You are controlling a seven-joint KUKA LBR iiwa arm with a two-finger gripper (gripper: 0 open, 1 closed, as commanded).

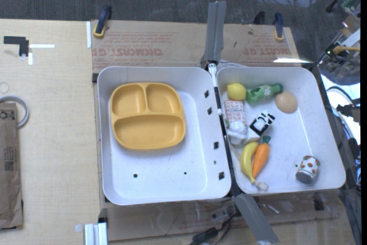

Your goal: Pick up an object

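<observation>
Objects: lemon (236, 90), green bottle (264, 92), banana (248, 159) and carrot (260, 159) were clustered in the right bin (324, 123), toward 9 o'clock.
Left bin (172, 181): a yellow divided plate (148, 115) was held at 10 o'clock.
Pincer: state could not be told.

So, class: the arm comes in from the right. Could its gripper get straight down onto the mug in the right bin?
Probably yes. The mug lies alone near the right bin's front right corner, well apart from the carrot and banana. Only the bin's wall is close by.
</observation>
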